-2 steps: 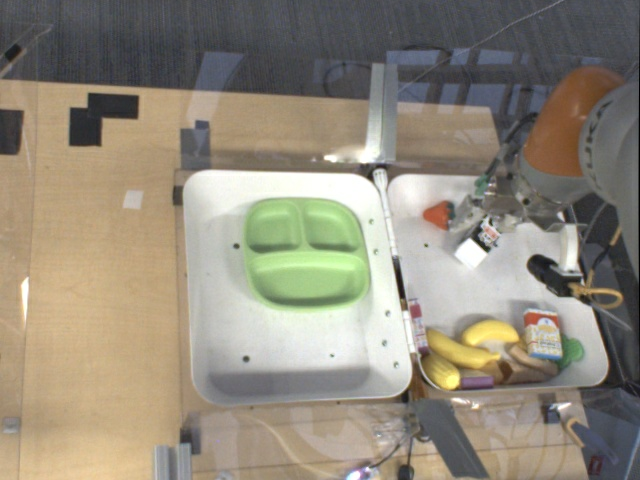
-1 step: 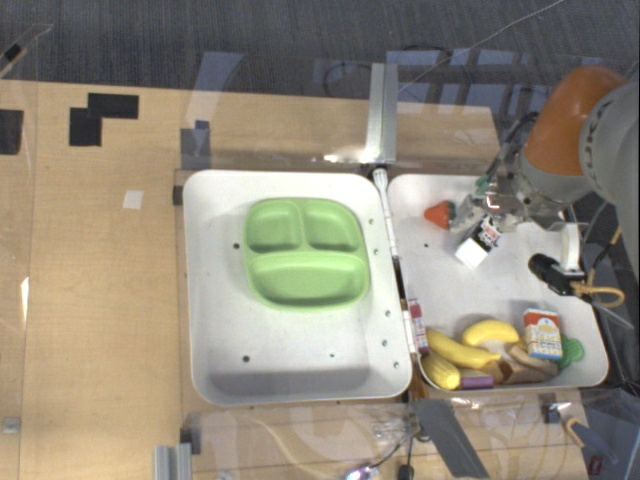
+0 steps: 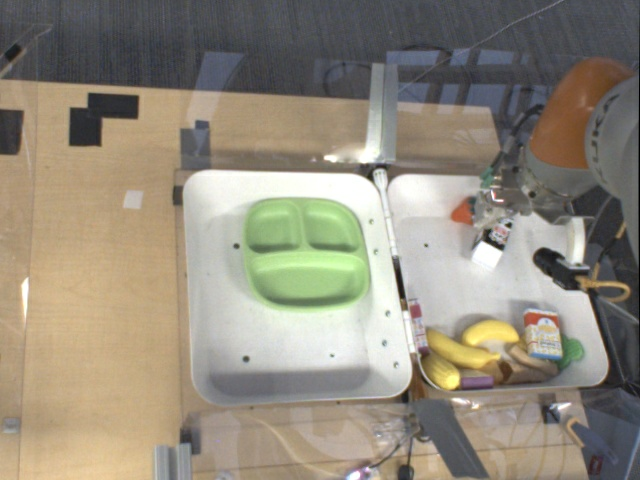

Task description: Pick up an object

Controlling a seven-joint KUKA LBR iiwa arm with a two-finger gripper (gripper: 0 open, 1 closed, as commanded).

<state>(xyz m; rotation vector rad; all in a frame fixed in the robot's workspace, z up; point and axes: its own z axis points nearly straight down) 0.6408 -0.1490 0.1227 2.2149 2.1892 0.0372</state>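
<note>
At the near edge of the right bin (image 3: pixel 440 278) a heap of small things is seen. Two bananas (image 3: pixel 462 350) are laid at its left, one crossing the other. A carton (image 3: pixel 542 334) is stood upright at the heap's right, with a green piece (image 3: pixel 571 349) just beside it against the bin's right wall. Brown bits (image 3: pixel 520 363) are tucked between bananas and carton, and a purple bit (image 3: pixel 478 380) is lodged at the very near rim; what these are cannot be told.

In the left bin (image 3: pixel 215 268) a green plate (image 3: pixel 303 251) with three compartments is set flat, roughly centred, well apart from the heap.

Farther back in the right bin a white item (image 3: pixel 487 252) with a black upper part is seen tilted, directly under the gripper (image 3: pixel 497 208) and touching or nearly touching it. Whether the jaws are spread or pinched cannot be told, so a hold on the item cannot be confirmed. An orange piece (image 3: pixel 462 211) is lying just left of the gripper, near the far wall.

The arm (image 3: pixel 575 128) is reached in from the right, its orange band above the bin's far right corner.
</note>
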